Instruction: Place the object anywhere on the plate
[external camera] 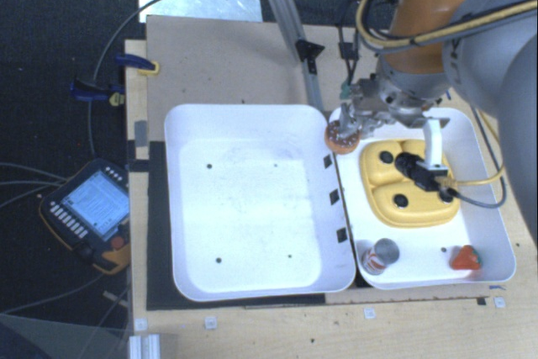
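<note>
Dark carpet surrounds a tan tabletop (227, 63). At far left, off the tabletop, a teach pendant (88, 213) with a lit screen lies on the carpet among cables. Blue-and-yellow clamps (134, 63) grip the tabletop's left edge.

The left white bin (189, 265) takes up the middle of the view, its floor bare except for a few dark specks. A grey metal strut (282, 4) slants down from the top edge toward the gap between the bins.

A small brown disc (341, 139) (what it is made of is too small to judge) sits at the upper left corner of the right white bin (496, 223), over the rim where the two bins meet. It is close to the yellow plate (408, 202) but not on it. The claw (349, 124) is directly above the disc and appears to touch it. Whether the claw is spread, pressed together or pinching the disc cannot be told from this angle.

In the right bin, a small can (378, 255) with a silver top stands near the front left corner. The plate, with a few dark spots on it, lies in the bin's middle. A small red object (465, 258) rests near the front right corner. The grey arm (496, 38), with its orange band, reaches in from the right.
</note>
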You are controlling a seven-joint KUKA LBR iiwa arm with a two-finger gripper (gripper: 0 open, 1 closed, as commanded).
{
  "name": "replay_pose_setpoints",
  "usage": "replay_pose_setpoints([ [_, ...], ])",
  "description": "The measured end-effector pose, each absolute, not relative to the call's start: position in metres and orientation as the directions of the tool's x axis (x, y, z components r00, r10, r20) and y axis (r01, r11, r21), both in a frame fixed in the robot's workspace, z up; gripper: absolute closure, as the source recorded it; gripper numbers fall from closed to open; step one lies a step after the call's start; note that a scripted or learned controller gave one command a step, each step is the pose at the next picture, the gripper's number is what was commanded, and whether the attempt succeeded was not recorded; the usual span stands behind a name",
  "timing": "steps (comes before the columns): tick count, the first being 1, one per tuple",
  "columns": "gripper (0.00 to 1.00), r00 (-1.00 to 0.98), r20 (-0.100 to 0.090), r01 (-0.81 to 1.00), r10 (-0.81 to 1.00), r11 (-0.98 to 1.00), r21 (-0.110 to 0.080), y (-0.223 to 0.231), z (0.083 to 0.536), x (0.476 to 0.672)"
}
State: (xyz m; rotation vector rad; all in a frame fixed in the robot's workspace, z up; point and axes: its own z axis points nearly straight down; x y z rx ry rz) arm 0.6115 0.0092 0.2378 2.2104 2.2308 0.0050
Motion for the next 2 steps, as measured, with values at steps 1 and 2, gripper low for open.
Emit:
replay_pose_setpoints([
  [1,1.0,-0.009,0.001,1.0,1.0,0.009,0.0,0.061,0.222,0.61],
  [2,1.0,-0.008,0.001,1.0,1.0,0.008,0.001,0.107,0.218,0.601],
])
